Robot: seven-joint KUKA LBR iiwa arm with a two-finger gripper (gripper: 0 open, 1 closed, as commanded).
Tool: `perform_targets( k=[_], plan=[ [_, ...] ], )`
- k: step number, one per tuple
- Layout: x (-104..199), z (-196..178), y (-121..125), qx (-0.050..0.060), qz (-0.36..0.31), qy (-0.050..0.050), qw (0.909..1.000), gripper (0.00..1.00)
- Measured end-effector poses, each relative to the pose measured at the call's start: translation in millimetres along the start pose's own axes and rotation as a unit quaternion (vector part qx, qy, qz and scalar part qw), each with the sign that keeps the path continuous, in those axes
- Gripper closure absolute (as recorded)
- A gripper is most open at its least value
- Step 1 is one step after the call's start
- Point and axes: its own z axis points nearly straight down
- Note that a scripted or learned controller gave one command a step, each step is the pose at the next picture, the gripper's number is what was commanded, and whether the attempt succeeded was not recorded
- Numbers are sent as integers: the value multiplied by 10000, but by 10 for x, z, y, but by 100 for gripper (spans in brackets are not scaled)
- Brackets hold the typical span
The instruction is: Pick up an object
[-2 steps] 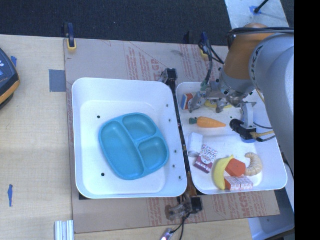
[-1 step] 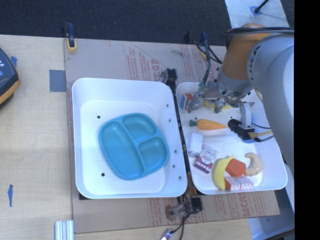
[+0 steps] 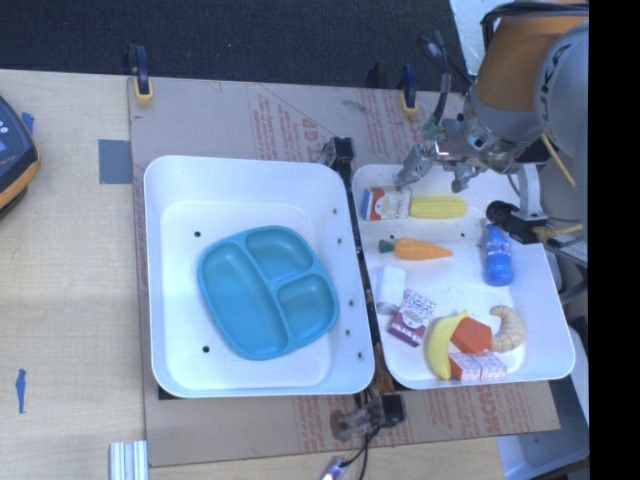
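Observation:
My gripper [image 3: 436,168] hangs open over the far edge of the right bin [image 3: 560,313], its two fingers spread apart with nothing between them. Just below it lie a yellow corn cob [image 3: 437,207] and a small red-and-white packet [image 3: 384,204]. Further toward the front lie an orange carrot [image 3: 422,251], a blue bottle [image 3: 497,257], a white block [image 3: 391,286], a maroon wrapper [image 3: 410,318], a yellow banana [image 3: 439,346], a red block [image 3: 471,336] and a tan shrimp-shaped piece [image 3: 510,326].
The left bin [image 3: 170,268] holds a blue divided plate [image 3: 267,290]. A black clamp [image 3: 341,152] sits between the bins at the back, and blue clips [image 3: 141,72] hold the cardboard. A device [image 3: 14,153] lies at the far left.

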Motion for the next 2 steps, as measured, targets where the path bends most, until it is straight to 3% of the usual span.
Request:
perform_targets(
  k=[2],
  plan=[
    [-1010, 446, -15, 7, 21, -2, 10000, 0]
  ],
)
